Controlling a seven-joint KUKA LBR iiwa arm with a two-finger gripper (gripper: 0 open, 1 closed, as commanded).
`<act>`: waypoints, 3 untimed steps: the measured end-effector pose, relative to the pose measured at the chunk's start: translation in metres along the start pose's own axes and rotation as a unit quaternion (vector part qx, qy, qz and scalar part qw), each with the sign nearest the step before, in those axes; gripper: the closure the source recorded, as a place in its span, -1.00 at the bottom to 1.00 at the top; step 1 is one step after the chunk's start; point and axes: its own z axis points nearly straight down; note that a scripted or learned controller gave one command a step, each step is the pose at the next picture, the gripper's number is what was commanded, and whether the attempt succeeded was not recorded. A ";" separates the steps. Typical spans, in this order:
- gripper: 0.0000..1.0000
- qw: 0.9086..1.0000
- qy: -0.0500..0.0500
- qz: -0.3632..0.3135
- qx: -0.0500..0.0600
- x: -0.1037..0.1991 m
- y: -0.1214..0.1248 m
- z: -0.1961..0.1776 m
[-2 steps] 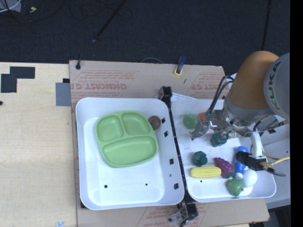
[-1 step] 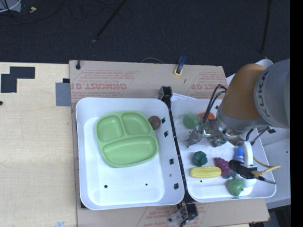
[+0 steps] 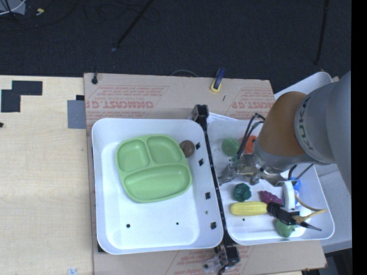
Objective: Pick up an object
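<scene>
1. Light is even and moderately bright over the bench, with no hard glare.
2. The two white bins look slightly bluish and cast soft, faint shadows.
3. The floor beyond is dim.
4. The picture is low-resolution and mildly soft; small items blur together.

Smooth glossy plastic white bins, matt green plastic plate, brown cardboard beneath

A robotics lab: two white bins on a cardboard sheet over a pale wooden surface, cables trailing across dark carpet.
</scene>
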 end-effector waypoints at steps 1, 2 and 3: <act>1.00 1.000 0.000 0.004 0.000 -0.002 0.000 -0.012; 1.00 1.000 0.000 0.000 -0.003 0.000 0.003 -0.055; 1.00 1.000 -0.001 0.000 -0.003 -0.007 0.011 -0.111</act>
